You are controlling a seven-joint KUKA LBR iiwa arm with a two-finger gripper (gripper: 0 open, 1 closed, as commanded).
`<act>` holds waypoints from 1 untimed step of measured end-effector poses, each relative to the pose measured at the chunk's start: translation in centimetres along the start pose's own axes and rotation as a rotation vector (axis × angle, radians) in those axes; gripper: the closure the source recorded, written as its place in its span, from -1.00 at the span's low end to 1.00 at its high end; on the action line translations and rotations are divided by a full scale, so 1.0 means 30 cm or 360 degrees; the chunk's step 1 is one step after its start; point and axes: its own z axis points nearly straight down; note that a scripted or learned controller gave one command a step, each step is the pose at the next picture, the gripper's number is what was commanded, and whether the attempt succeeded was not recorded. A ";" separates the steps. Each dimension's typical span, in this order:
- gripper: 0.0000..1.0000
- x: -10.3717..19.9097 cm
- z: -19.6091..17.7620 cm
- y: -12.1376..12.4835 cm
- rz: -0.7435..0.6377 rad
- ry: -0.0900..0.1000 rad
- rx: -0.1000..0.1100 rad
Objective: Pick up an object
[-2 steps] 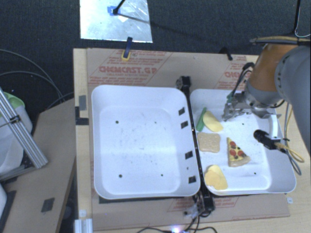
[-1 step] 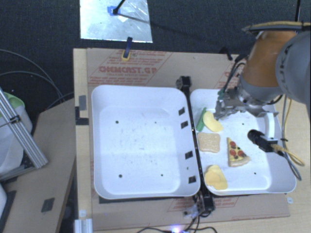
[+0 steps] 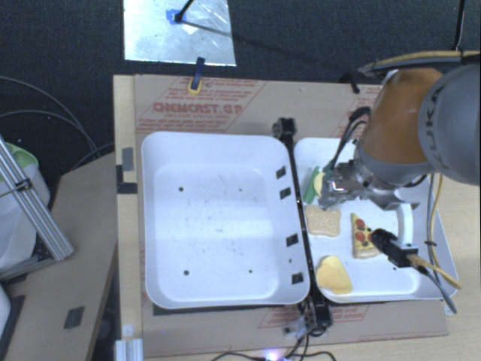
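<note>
At the far left stands a slanted aluminium frame (image 3: 30,201) beside a tan side table (image 3: 75,224), and dark cables curl over the carpet above it. Further along, a shiny metal sheet (image 3: 179,19) lies on the floor beyond the bench, with a small blue piece on it. The bench top is a brown board (image 3: 199,104) printed with red lettering, and a blue-and-yellow clip (image 3: 197,76) sits at its far edge. The left bin (image 3: 158,156) takes up the middle of the board; its floor shows faint specks and a few dark dots. A row of black clips runs along the seam where it meets the right bin (image 3: 376,288). Inside the right bin, close to that seam, lie a green-and-yellow piece (image 3: 314,183), a slice of toast (image 3: 324,221) just below it, and a yellow chip-like piece (image 3: 334,274) near the front wall. A pizza slice toy (image 3: 362,236) lies just right of the toast. The gripper (image 3: 336,189) hangs over the green-and-yellow piece and the toast's far edge; whether it is wide, narrow or holding anything cannot be told from this angle. The grey arm (image 3: 443,126) with its orange band fills the upper right.
</note>
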 end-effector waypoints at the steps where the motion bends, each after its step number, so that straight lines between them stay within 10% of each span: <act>1: 1.00 0.146 -0.198 -0.120 -0.0003 0.0000 -0.0012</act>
